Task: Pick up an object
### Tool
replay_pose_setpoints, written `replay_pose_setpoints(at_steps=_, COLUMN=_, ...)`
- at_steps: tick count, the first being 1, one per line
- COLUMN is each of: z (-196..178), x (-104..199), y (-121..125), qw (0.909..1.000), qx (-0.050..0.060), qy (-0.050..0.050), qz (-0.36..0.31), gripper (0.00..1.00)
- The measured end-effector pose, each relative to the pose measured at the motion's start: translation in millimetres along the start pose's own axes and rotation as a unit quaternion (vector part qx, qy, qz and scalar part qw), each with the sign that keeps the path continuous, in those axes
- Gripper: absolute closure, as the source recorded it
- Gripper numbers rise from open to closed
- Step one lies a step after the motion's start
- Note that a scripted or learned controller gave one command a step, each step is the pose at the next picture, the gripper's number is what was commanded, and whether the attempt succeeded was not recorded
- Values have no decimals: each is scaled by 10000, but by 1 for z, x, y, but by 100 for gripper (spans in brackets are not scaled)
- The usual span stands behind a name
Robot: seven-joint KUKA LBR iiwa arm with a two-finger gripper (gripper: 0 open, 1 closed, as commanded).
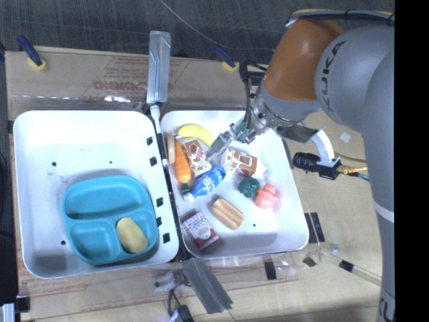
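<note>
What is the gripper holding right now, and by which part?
Nothing that can be seen. The gripper hangs over the right bin, above the toy food between the banana and a small carton. No item sits between its fingers.

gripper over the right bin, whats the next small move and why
Probably lower a little: the gripper hangs in the right bin, nothing visible between its fingers, with the small carton and blue bottle just beside it.

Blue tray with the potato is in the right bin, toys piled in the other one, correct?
Not quite. The camera view shows the blue tray with the potato in the left bin. The toys are piled in the right bin, where the tool reaches in.
</note>
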State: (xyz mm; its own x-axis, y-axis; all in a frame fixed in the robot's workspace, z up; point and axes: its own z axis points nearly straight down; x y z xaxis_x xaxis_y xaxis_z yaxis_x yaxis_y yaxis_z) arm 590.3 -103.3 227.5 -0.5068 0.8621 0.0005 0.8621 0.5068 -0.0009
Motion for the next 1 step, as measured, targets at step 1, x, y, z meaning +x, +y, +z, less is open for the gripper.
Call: replay_pose_setpoints(at_steps=1, z=75, x=-33, y=51, qw=9999, qx=34, qy=21, qz=139, gripper=0)
